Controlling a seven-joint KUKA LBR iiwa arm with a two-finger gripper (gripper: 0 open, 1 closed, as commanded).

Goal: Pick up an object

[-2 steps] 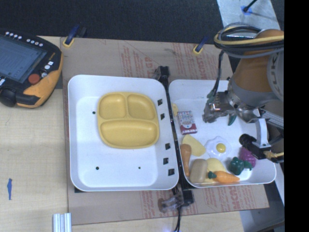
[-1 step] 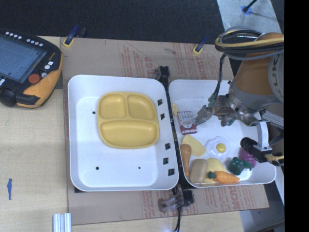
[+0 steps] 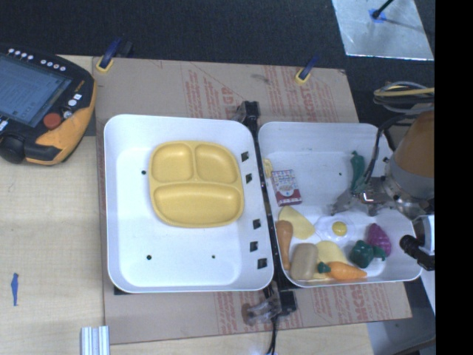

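My bench is a pale wooden top covered by a sheet of brown cardboard (image 3: 222, 80), with dark floor beyond it and a control tablet (image 3: 41, 102) lying at the far left. Two shallow white bins sit side by side on the cardboard: the left bin (image 3: 126, 257) holds a yellow divided plate (image 3: 196, 182), and the right bin (image 3: 310, 135) holds a heap of toy food. My arm (image 3: 414, 157) comes in from the right, and my gripper (image 3: 353, 198) hangs low over the right bin, its fingers spread apart with nothing between them. Just below it lies a fried egg (image 3: 338, 228), flat and round, so it has no long axis. A small red box (image 3: 285, 186) lies to the left, its long side running away from me. A carrot (image 3: 345, 272) lies across the near edge, tip to the right, beside a bread roll (image 3: 304, 260), a green piece (image 3: 362, 253) and a purple piece (image 3: 378, 237) crowding the near corner.
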